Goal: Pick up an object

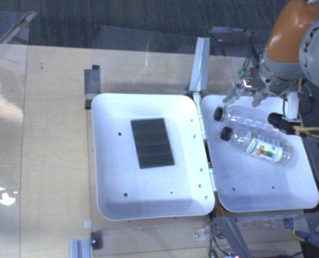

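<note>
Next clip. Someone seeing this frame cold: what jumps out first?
Probably the orange-banded arm at upper right, its gripper poised over the far edge of the right bin. Below it lie two clear plastic bottles with black caps, a plain one and a labelled one. A dark ribbed rectangular pad sits in the left bin.

arm (302, 31) — cut off at right edge | bottle label (262, 149) — unreadable
</note>
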`<state>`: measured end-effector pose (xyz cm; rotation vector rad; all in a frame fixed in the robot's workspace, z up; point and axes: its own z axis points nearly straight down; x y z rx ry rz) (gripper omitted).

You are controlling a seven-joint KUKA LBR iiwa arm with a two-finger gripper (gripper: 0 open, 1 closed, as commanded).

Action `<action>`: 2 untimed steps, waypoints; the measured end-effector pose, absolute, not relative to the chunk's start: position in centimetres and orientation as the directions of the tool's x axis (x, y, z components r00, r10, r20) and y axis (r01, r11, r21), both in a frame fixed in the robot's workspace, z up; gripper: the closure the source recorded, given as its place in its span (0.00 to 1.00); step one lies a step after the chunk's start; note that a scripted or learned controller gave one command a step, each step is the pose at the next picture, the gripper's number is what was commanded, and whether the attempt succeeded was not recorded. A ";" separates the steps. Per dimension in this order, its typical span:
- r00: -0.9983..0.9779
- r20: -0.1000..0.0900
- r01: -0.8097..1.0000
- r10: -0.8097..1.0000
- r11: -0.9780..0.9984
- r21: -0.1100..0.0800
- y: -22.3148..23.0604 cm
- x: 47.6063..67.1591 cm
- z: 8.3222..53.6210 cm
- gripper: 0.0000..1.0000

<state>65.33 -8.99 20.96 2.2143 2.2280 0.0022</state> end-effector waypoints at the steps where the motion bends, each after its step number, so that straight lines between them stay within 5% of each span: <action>1: -0.163 0.000 0.987 0.987 0.163 0.003 -9.5 65.2 10.4 0.00; 2: -0.316 -0.003 0.949 0.949 0.316 0.011 -8.9 61.9 8.9 0.00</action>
